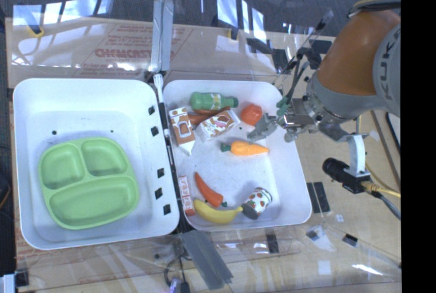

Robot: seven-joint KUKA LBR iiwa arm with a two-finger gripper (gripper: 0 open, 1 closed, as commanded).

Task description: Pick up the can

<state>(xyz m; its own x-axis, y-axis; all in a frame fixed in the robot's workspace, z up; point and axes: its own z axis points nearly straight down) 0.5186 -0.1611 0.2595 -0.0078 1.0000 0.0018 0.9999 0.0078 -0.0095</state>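
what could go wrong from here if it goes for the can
The can lies on its side in the right bin's near corner, touching the banana and close to the bin wall; fingers may strike either, or the can may roll away. The gripper sits over the carrot and may nudge it when moving.

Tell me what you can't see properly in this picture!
- Gripper, camera view: small and dark against the bin rim, so its state can't be read.
- Can, camera view: lying down by the banana; its label is too small to read.
- Arm, camera view: cut off by the right side.
- Cartons, camera view: print too small to read, and the bottle label too.
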